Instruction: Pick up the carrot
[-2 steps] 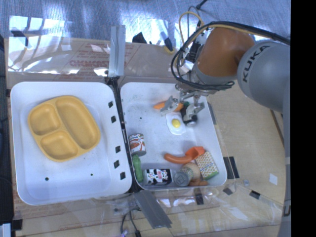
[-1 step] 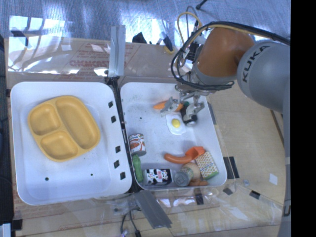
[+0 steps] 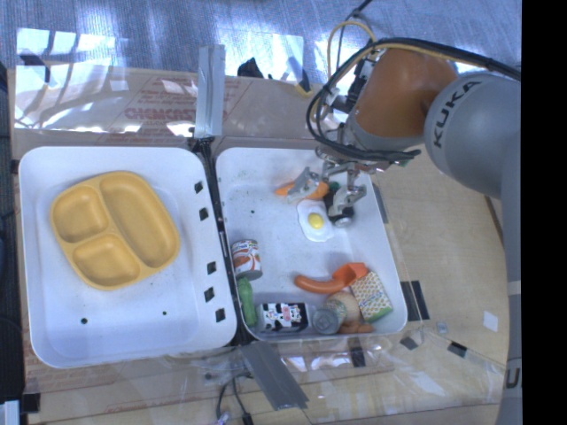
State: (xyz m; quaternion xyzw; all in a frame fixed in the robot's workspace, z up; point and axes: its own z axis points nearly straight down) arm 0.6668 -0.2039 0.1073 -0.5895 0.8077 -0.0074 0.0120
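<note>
One carrot point(image 3: 292, 187) in right bin point(image 3: 266, 246), long axis roughly left-right, beside tool point(image 3: 335, 193); finger state unclear.

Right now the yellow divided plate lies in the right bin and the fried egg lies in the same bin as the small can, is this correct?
Not quite. The camera view shows the yellow divided plate in the left bin, not the right one. The rest holds: the fried egg and the small can both lie in the right bin.
</note>
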